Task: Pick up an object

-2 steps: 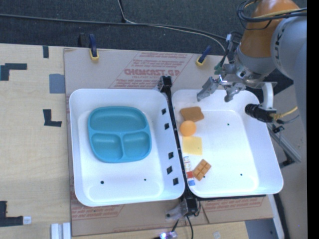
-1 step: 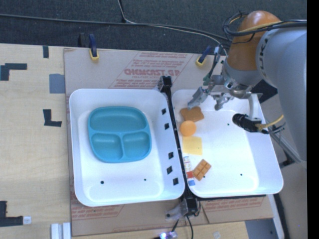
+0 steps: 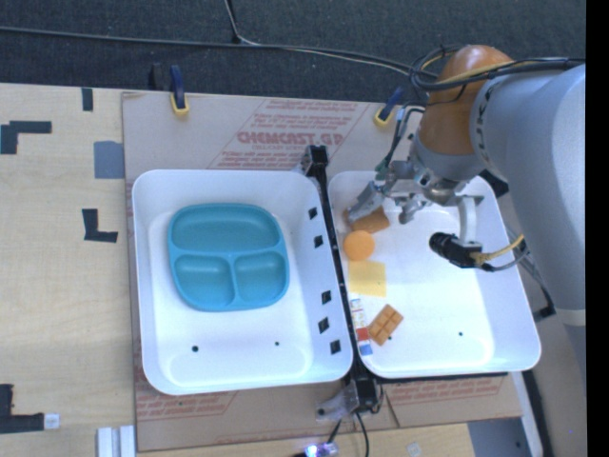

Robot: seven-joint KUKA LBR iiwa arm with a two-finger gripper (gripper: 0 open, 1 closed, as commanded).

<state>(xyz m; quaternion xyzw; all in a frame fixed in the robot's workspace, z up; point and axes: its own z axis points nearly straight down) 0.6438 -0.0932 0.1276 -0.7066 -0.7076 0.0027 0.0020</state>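
Even bright overhead light; glare on white bins point(image 3: 228, 374); soft focus, faint shadows.

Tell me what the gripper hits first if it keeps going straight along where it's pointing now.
Most likely the brown food piece at the right bin's far left corner: the gripper points down and left right over it. The orange ball sits just beyond. Depth is hard to judge from this slanted view.

Pale wooden bench point(image 3: 57, 284) marked with dark tape pieces, overlaid by printed cardboard sheet point(image 3: 276, 136) clamped at far edge. Beyond, dark floor point(image 3: 114, 8), possibly carpet, crossed by thin black cable point(image 3: 285, 44).
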